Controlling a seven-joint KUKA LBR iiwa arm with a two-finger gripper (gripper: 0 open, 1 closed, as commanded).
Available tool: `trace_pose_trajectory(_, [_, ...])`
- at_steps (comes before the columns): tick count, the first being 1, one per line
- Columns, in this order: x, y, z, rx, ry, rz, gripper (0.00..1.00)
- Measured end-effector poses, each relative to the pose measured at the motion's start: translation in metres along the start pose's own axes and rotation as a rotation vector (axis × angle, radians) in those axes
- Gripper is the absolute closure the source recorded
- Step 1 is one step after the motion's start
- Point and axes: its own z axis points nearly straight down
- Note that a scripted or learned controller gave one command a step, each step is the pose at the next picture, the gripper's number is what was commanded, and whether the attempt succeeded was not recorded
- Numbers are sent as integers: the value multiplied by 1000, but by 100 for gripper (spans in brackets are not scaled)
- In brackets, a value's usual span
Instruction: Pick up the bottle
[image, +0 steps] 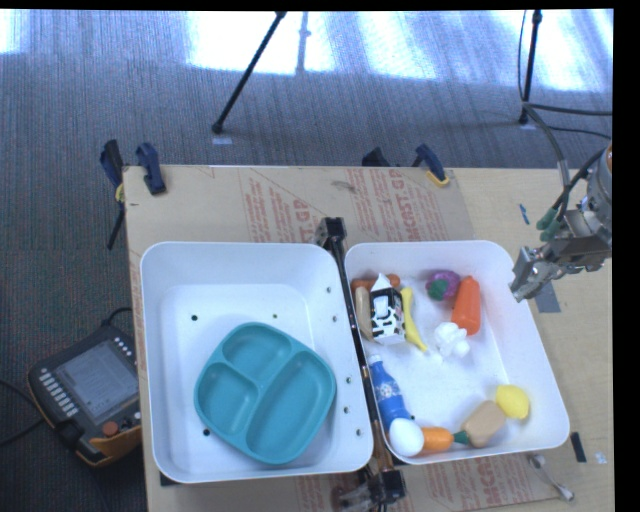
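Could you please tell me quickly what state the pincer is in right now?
Pincer: open or closed cannot be told; it hangs over the right white bin's right rim.

Grey metal end effector (533, 279) with blocky fingers, green cables near the wrist, orange band glimpsed above.

Red print on brown cardboard sheet (300, 200) under bins, running along diagonal lines, letters upside down from this angle; words too small and skewed to read for sure. More red lettering on same sheet near top right bin corner, equally unclear. Blue bottle (386, 392) shows label patch, text unreadable. Cow-pattern carton (386, 312): black patches, no legible words. Handheld pendant (88, 392) screen: blurred, nothing legible.
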Motion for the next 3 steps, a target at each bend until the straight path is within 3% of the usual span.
trace_pose_trajectory(3, [2,8,-22,2,-7,-28,100])
